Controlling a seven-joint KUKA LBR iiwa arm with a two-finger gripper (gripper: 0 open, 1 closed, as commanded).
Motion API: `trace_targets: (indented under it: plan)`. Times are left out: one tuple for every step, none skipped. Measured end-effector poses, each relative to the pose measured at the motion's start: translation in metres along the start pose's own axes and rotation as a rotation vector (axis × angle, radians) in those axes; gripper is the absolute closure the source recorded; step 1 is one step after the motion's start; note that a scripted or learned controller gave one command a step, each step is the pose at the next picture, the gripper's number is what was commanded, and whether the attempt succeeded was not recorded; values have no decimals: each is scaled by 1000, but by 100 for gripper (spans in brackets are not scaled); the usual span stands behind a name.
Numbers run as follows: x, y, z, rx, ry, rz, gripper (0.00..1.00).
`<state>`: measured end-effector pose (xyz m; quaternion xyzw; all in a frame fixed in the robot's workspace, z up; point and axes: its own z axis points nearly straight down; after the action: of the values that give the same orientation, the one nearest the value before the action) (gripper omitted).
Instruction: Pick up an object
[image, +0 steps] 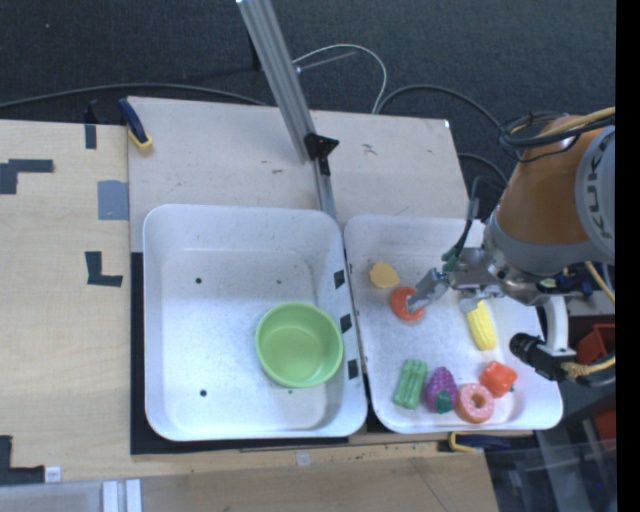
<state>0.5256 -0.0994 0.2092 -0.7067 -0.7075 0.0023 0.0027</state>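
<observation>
The tool (428, 291) stood low in the right bin (400, 240), touching a red toy (405, 305); whether it gripped, I could not tell. Corn (482, 326) lay near.

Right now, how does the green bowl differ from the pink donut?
The green bowl sits in the left bin; the pink donut lies in the right bin. The bowl looks far larger than the donut. The bowl stands apart from other things; the donut is crowded by other toys. Both look round.

Pale wooden bench (60, 330) over dark, perhaps carpeted, floor (120, 45).
</observation>
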Motion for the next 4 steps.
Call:
trace_targets:
  plan:
    - [2, -2, 44, 0, 0, 0, 0]
    - [8, -12, 94, 2, 1, 0, 0]
    - [9, -11, 81, -2, 1, -2, 100]
    - [7, -5, 38, -9, -1, -1, 100]
